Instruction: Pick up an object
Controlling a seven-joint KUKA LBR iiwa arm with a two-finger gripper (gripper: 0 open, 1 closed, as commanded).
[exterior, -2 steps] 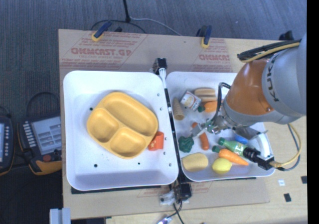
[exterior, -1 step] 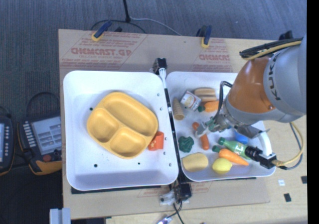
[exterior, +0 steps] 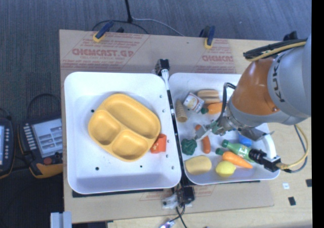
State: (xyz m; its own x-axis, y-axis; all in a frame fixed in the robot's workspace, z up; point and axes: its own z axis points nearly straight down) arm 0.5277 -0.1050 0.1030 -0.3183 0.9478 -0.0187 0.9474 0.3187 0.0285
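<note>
The right bin (exterior: 177, 126) holds several toy foods. Among them are a small tin (exterior: 191, 102), a hot dog bun (exterior: 208, 93), a tan cylinder (exterior: 180, 112), a green broccoli piece (exterior: 189, 146) and a small red sausage (exterior: 206, 144). Nearer the front lie a green bottle (exterior: 237, 148), a carrot (exterior: 237, 159), a lemon (exterior: 226, 168) and a yellow potato (exterior: 198, 164). My gripper (exterior: 208, 129) hangs low over the middle of this bin, just above the sausage and right of the broccoli. The wrist hides what lies under it.
A yellow divided plate (exterior: 124, 125) fills the middle of the left bin (exterior: 76, 120), with a red block (exterior: 159, 144) at its right edge. The arm's orange band (exterior: 253, 95) covers the right bin's far right side. Clamps (exterior: 208, 37) sit on the bench's back edge.
</note>
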